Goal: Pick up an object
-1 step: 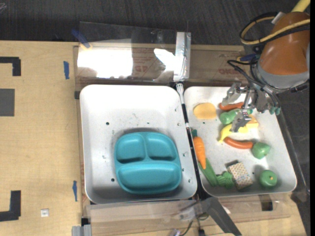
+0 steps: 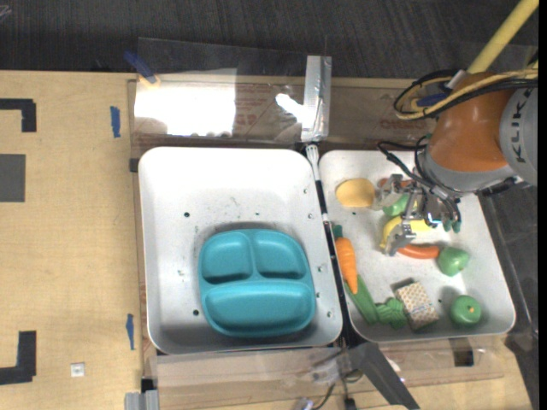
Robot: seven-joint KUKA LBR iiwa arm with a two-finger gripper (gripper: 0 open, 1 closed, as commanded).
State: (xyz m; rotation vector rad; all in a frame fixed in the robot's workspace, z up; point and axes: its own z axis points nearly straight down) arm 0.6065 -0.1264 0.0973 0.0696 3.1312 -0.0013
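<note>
Camera view is showing the arm (image 2: 479, 131) reaching in from the upper right, with the gripper (image 2: 412, 222) hanging low in the right bin (image 2: 496, 254), right over a cluttered knot of toy food. Gripper state: cannot tell. Likely target is the small yellow piece (image 2: 391, 229) sitting directly under it, touching an orange-red piece (image 2: 419, 250) just below. Both are looking like hollow plastic play food: light, stiff, smooth and a bit slippery, not fragile. Rounded shapes are going to squirt out of a pinch unless taken across the narrow middle. Neighbours: yellow lemon-like piece (image 2: 355, 193) to the upper left, carrot (image 2: 347, 263) along the bin's left wall, green pea-pod piece (image 2: 376, 306) below it, speckled block (image 2: 415, 301) at lower centre, two green round pieces (image 2: 453, 260) and (image 2: 466, 311) toward the lower right. Speckled block is looking like the easiest grab, with flat sides and free space around it. Left bin (image 2: 162, 195) is holding a teal divided tray (image 2: 255, 280), too wide for a pinch except at the rim.
</note>
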